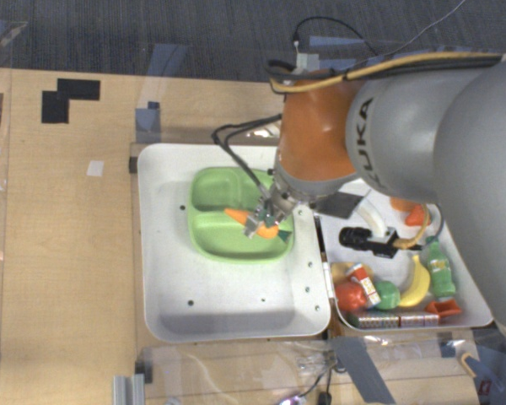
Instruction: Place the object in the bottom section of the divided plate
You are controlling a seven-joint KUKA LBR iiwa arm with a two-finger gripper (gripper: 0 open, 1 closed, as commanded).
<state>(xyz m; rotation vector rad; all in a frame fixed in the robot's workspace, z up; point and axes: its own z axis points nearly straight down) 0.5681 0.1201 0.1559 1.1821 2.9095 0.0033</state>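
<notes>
Gripper: the two-finger gripper [263,224] hangs over the lower section of the green divided plate [211,194], at its right side, under the arm's orange band [316,137].
Gripper state: clenched on the toy carrot [239,218] — the fingers sit at its leafy right end, and the carrot shows between them.
Carrot: orange, lying roughly level, its pointed tip reaching out left of the gripper over the plate's dividing ridge and lower section; the green top and a further orange bit show just below and right of the fingertips. Whether the carrot touches the plate floor, I cannot tell.
Plate: beneath and to the left of the gripper, inside the left white bin [164,251]; its upper section lies up and left of the fingers, its lower section directly under them.
Left bin: spreads out left of and below the gripper, its bare floor below the plate.
Right bin: the right white bin [479,314] lies right of and below the gripper, partly covered by the grey arm [438,116].
Right bin contents: a black-handled tool [367,240] just right of the gripper; farther down-right a red tomato [351,294], a yellow banana [417,283], a green bottle [441,276] and other small toy foods crowded together — too jumbled to name each.
Cables: black cables [236,154] loop from the wrist down toward the gripper, above and left of it.
</notes>
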